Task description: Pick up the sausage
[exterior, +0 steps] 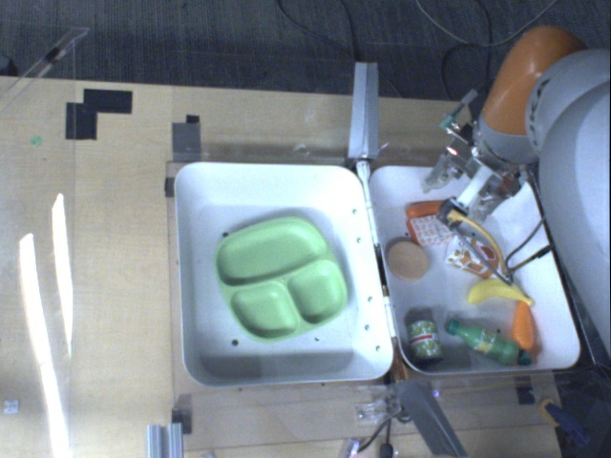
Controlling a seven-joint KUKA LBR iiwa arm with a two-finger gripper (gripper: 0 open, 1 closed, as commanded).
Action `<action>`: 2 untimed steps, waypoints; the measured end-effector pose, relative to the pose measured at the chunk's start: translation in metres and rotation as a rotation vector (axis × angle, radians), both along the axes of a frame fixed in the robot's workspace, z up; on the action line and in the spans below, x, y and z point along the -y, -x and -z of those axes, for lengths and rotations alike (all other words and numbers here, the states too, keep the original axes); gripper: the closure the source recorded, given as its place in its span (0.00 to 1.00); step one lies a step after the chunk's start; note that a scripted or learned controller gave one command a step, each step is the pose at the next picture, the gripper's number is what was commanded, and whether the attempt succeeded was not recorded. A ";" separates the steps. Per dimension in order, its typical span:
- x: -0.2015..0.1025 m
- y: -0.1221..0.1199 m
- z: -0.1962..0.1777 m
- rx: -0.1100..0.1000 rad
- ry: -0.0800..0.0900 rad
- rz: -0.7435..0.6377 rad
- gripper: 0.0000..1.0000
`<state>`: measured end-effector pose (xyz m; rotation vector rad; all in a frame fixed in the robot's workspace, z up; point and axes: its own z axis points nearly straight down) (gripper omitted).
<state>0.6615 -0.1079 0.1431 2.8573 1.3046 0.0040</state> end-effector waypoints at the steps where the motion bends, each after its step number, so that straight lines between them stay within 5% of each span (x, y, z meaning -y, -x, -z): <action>1: 0.020 0.012 0.044 0.027 0.003 -0.067 0.00; 2: 0.018 0.010 0.032 0.033 0.000 -0.069 1.00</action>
